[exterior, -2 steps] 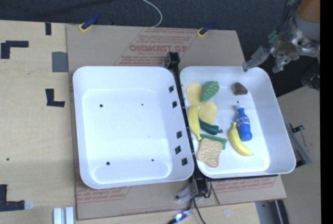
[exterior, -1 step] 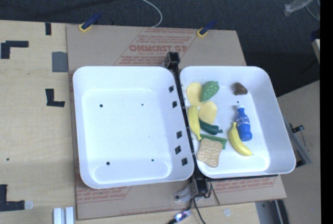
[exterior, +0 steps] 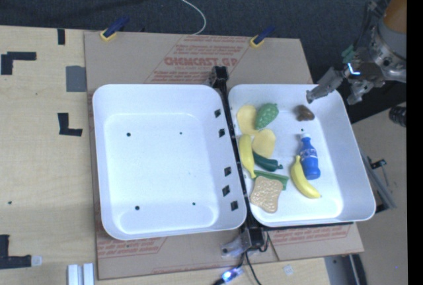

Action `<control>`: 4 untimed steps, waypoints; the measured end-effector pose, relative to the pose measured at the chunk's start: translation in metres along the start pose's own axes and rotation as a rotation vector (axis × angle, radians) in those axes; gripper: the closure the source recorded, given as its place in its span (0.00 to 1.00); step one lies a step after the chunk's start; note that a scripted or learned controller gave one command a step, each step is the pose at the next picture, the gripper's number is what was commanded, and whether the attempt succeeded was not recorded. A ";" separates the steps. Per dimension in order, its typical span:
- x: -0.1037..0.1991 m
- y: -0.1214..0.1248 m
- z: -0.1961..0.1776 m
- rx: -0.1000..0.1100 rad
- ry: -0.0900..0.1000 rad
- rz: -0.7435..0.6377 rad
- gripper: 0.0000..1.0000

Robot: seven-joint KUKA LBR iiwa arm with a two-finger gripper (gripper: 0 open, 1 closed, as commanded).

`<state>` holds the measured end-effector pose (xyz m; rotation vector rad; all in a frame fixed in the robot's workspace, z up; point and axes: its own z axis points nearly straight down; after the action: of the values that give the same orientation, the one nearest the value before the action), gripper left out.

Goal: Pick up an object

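Note:
The right bin point(exterior: 353, 145) holds several toy foods. A small brown lump point(exterior: 303, 113) lies near its far edge, with a green leafy piece point(exterior: 267, 115) and a yellow piece point(exterior: 246, 118) to the left. A blue bottle point(exterior: 308, 158) and a banana point(exterior: 304, 180) lie on the right side. A bread slice point(exterior: 266, 193) sits at the front, with yellow pieces point(exterior: 263, 142) and green strips point(exterior: 266, 162) behind it. My gripper point(exterior: 337, 93) hovers above the bin's far right corner, open, with nothing between its fingers. Its left finger point(exterior: 324, 89) points toward the brown lump.
The left bin point(exterior: 106, 145) sits beside the right one, joined along a black-clipped seam point(exterior: 228, 145). Both rest on a cardboard sheet point(exterior: 192, 59) with clamps at its far edge. A cable point(exterior: 188, 2) hangs down at the back.

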<state>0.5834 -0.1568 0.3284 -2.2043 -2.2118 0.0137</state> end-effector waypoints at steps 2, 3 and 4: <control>0.012 -0.027 0.045 0.000 -0.002 0.003 0.00; 0.046 -0.103 0.144 -0.001 -0.001 0.003 0.00; 0.055 -0.092 0.251 -0.015 -0.007 0.001 0.00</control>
<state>0.4864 -0.0999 0.0796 -2.2164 -2.2225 0.0050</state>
